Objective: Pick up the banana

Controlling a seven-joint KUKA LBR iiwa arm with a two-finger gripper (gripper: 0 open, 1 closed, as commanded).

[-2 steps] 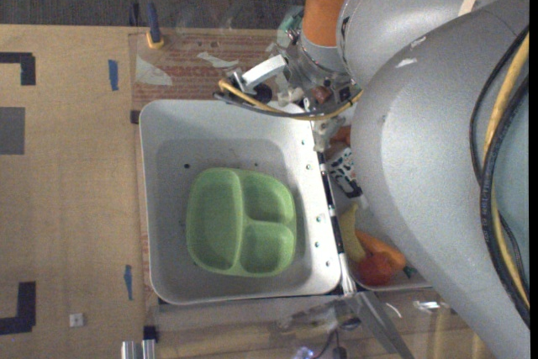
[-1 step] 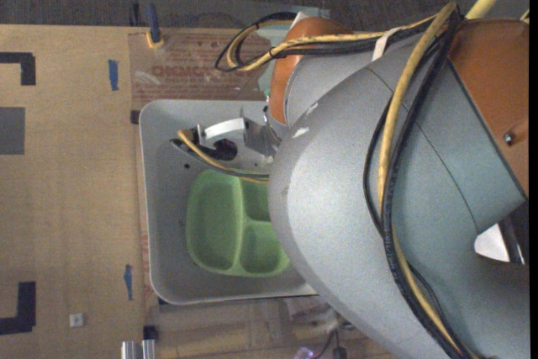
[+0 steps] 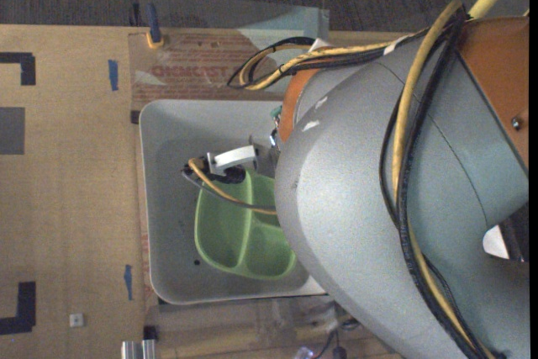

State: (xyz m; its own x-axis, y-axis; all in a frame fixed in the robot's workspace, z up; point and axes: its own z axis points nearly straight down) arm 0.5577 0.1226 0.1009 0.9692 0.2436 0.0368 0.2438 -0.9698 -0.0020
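Note:
The grey arm reaches in from the right and covers most of the white bin. Its wrist hangs over the bin's upper middle, above a green two-compartment dish. The arm's bulk hides the space under the wrist. I see no banana in the uncovered part of the bin.
The green dish lies in the lower middle of the bin, partly under the arm. Bare white floor shows along the bin's left side and top. Brown cardboard with blue tape marks lies left of the bin, and a wooden board lies behind it.

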